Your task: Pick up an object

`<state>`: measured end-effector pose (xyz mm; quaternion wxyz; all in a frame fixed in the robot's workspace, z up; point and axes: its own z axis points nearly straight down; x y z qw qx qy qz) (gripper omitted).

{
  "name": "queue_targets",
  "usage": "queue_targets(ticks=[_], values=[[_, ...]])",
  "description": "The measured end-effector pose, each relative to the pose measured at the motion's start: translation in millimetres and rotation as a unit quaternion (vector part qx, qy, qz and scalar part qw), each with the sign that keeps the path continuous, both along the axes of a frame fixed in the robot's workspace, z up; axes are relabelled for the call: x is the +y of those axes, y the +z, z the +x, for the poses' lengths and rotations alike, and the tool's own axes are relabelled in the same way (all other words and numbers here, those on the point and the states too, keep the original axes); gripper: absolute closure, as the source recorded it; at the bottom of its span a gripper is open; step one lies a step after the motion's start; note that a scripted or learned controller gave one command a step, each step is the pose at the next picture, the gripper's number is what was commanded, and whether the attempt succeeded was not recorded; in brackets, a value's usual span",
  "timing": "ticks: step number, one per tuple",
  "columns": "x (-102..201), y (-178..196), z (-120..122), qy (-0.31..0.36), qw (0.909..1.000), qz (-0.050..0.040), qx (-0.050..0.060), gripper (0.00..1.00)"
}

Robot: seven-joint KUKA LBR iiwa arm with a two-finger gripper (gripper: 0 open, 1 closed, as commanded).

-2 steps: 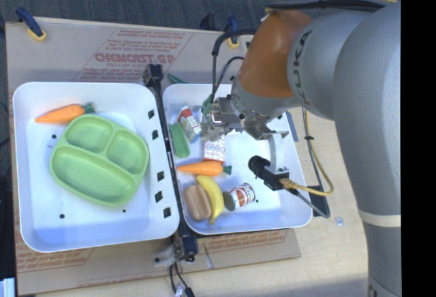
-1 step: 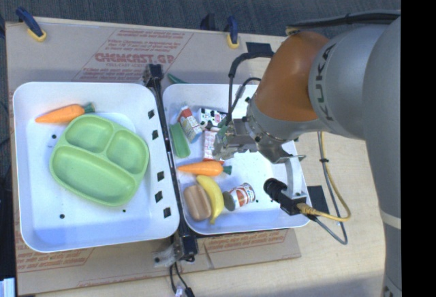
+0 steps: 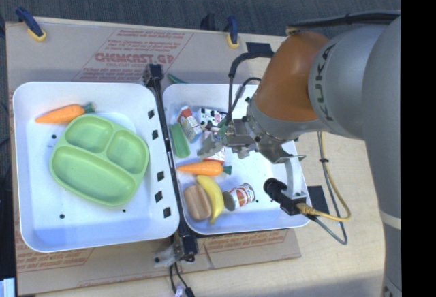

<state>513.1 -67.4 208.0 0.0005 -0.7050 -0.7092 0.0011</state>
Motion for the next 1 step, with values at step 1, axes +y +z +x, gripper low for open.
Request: queue_targets(ticks=[1], values=[[-44.2,-111.7,31.1,0.000,1.0000,0.0005,0.002,0.00]])
